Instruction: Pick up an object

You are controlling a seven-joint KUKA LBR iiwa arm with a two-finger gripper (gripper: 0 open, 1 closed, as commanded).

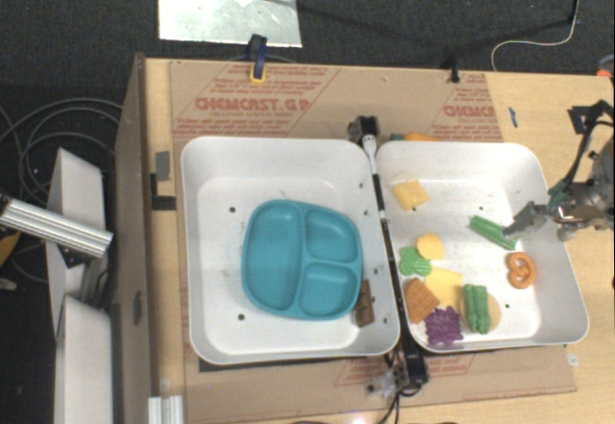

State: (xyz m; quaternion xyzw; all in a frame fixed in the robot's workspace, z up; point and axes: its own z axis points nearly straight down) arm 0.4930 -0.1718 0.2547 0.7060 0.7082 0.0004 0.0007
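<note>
The bench (288, 90) carries two white bins side by side. The left bin (211, 172) holds a teal divided plate (301, 259), with a small brown piece (365, 305) just beside the plate's lower right corner, against the wall between the bins. The right bin (538, 172) is the landmark here, since all the small toy foods lie in it.

In the right bin's lower left corner sits a cluster: a purple bunch of grapes (443, 325), a brown waffle-like square (420, 298), a yellow piece (444, 284), a green pickle (475, 306), a small green leafy piece (414, 262) and a yellow round piece (430, 245), most touching or nearly so. A yellow cheese wedge (410, 194) lies alone toward the bin's upper left. An orange pretzel (520, 269) sits alone near the bin's right wall.

The gripper (524, 217) comes in over the right wall of that bin, low and tilted, tip pointing left. Whether it is spread or closed cannot be made out.

The likeliest target, I judge, is the green bean pod (492, 231), in the right half of the bin. It lies just left of the gripper tip, nearly touching, long axis running from upper left to lower right. Nothing shows between the tips, so nothing is held yet.
</note>
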